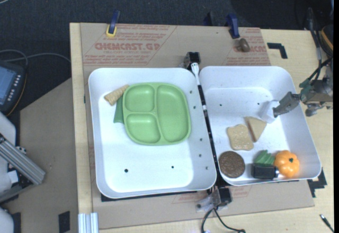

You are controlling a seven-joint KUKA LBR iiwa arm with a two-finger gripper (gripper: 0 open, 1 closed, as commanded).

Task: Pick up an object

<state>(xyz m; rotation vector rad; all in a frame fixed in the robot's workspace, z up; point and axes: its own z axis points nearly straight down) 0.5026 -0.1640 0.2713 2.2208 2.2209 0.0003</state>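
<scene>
Arm reaching in low from right, tool (276, 110) over right bin (238, 81), finger state unclear

Here's the robot itself: a slim grey gripper (276, 110) with a paler tip, mounted on a darker, blocky wrist of grey metal. Thin dark cables loop up and down behind that wrist. The detail is blurred; no screws or markings can be read.
</scene>
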